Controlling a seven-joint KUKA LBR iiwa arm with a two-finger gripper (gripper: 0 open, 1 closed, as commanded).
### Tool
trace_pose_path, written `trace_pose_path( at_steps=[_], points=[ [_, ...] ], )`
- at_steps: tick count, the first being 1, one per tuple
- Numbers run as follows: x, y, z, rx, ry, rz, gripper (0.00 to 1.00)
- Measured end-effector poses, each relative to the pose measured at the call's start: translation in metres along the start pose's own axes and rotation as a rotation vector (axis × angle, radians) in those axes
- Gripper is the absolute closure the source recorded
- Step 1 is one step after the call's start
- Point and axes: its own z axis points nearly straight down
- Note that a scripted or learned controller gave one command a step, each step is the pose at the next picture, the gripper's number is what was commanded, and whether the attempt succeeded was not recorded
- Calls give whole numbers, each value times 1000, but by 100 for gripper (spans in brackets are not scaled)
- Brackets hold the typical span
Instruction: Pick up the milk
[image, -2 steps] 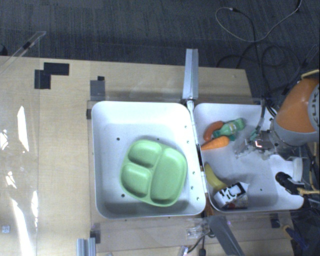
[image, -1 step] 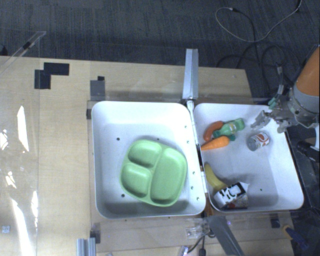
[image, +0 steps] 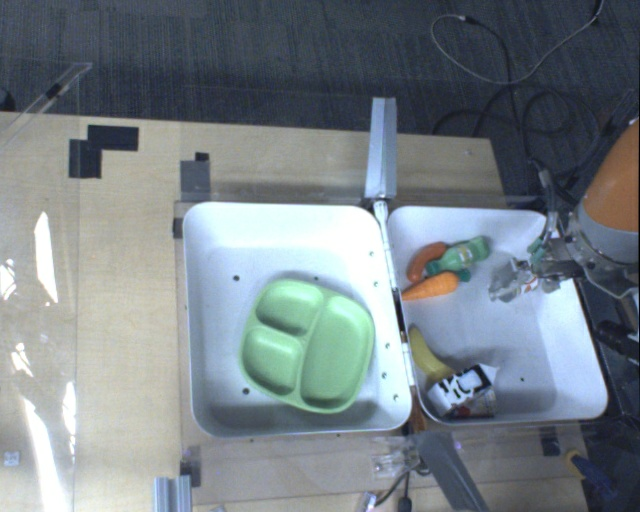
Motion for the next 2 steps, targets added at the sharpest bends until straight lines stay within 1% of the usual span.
trace_pose_path(
  at_steps=[1,2],
  points=[
    [41,-44,98,3,2,-72,0],
    [57,-46,105,-26,-20,-374,0]
  ],
)
